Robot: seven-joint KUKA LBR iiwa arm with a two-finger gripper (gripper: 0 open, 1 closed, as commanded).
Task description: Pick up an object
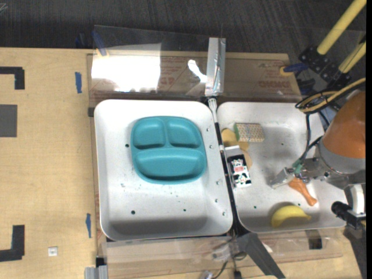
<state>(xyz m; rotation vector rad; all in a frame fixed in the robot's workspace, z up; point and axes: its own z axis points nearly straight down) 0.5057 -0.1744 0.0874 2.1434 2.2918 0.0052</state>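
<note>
My gripper (283, 178) hangs low over the right bin (273, 116), near its right side, at the end of the grey arm with the orange band (349, 133). An orange carrot-shaped toy (306, 193) lies just right of and below the gripper, touching or nearly touching it. A yellow banana-like piece (289, 215) lies at the bin's front. A small black and white box (238, 167) rests against the left wall. Behind it sit a tan speckled block (249, 132) and a small yellow-brown item (228, 137).
The left bin (110, 173) holds a teal divided plate (168, 149). A clear plastic sheet and a cardboard panel (174, 74) stand behind the bins. Cables (317, 100) hang near the arm at the right. Yellow poles (343, 22) cross the upper right corner.
</note>
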